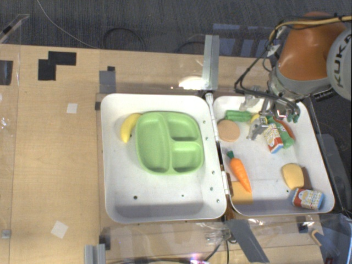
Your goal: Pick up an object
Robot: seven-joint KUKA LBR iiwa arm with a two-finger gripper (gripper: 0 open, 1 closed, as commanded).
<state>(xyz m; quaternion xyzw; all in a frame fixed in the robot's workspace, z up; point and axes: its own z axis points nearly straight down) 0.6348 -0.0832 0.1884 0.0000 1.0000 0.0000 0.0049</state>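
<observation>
tool (263, 121) near right bin's (316, 147) far edge | bin centre bare

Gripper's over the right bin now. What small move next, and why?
Probably lower straight down. The gripper hangs over the red-and-white carton in the right bin, with nothing visibly between its fingers. The green item and round cookie lie close on the left, so avoid drifting that way.
</observation>
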